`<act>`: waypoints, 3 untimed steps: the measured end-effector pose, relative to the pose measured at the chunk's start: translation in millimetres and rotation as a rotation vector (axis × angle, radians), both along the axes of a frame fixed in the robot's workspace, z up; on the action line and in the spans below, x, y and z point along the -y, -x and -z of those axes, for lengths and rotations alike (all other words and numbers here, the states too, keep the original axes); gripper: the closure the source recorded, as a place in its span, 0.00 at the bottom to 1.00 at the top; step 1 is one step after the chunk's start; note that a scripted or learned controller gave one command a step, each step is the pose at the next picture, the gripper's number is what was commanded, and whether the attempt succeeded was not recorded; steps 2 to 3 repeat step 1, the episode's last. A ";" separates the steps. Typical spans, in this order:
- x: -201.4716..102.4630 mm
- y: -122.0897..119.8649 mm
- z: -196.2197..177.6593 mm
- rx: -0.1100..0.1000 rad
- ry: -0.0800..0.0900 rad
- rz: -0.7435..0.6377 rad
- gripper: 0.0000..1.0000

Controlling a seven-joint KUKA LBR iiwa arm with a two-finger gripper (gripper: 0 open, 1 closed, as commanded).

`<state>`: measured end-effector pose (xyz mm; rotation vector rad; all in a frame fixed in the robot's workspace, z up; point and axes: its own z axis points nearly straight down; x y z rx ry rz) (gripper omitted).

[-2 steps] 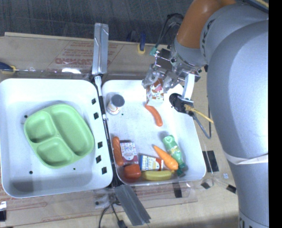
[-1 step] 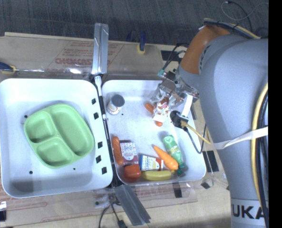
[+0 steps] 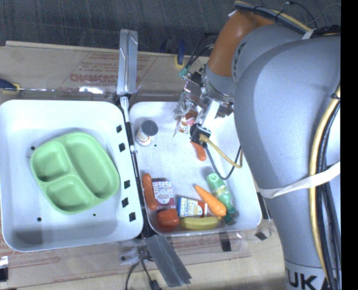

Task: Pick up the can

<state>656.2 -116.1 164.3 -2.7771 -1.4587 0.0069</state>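
Above the right bin (image 3: 245, 162), the hand (image 3: 189, 118) hovered; whether clenched or released, I cannot tell.
Upright near the bin's left wall, well apart, stood the can (image 3: 147, 130): probably light, rigid, slick; best gripped across its sides.

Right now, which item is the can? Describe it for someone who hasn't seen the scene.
Look in the right-hand white bin, at its upper left corner beside the divider. The can stands upright and alone there, a small cylinder with a round grey metal top, apart from the colourful food items heaped along the bottom edge.
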 end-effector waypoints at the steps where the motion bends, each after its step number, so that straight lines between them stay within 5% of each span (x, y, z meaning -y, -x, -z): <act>1: -16.3 0.7 74.9 -0.003 0.001 0.365 1.00; 3: -16.3 0.7 74.9 -0.003 0.001 0.365 1.00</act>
